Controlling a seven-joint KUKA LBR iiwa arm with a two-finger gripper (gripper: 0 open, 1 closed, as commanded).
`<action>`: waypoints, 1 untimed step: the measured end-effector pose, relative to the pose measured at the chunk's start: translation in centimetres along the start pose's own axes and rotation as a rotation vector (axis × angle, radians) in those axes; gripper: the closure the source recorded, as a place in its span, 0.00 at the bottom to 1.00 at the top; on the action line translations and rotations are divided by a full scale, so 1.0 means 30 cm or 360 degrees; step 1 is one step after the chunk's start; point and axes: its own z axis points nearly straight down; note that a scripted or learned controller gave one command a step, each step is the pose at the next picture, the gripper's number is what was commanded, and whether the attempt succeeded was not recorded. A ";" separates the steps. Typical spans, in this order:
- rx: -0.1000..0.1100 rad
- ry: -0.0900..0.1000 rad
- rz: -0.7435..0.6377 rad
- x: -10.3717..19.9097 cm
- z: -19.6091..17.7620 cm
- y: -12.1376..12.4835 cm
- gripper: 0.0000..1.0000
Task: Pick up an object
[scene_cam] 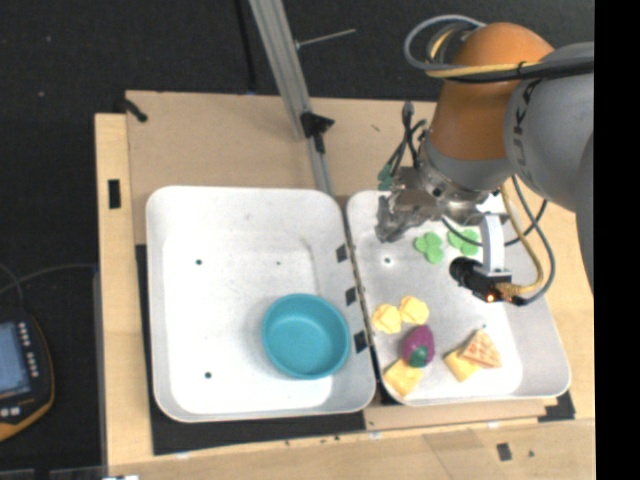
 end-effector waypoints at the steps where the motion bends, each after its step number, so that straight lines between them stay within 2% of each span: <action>1: 0.0001 0.0001 0.0000 0.170 0.042 -0.007 1.00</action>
